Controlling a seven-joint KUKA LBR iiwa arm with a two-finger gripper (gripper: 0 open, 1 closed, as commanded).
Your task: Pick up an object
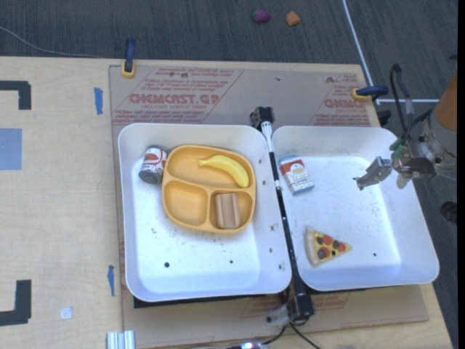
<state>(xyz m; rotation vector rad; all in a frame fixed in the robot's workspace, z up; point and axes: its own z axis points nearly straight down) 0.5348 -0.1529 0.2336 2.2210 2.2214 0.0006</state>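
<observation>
**Grey claw hung over the right bin, carton nearest on its left**

Grey steel was the story here: the claw (378, 171) sat above the right bin (407, 267), up by its far right side, fingers slanting down and to the left. Whether those fingers were spread or pressed together, I could not tell at this size; nothing showed between them.

Two candidates lay within reach. The carton (296, 174), red and white, lay well to the claw's left at about the same level in the view, close to the wall that splits the bins. Its long axis ran roughly up and down the view, tipped a touch. The pizza slice (325, 247) lay below and left of the claw, its point aimed right, apart from the carton.

Beyond the divider, further left again, was the yellow tray (174, 167) with a banana (227, 169) and a brown block (227, 211) in its compartments, and a can (152, 165) just beside its left rim.

My call: the carton was the natural target, needing a straight sideways run left, then a drop across its short side.
</observation>
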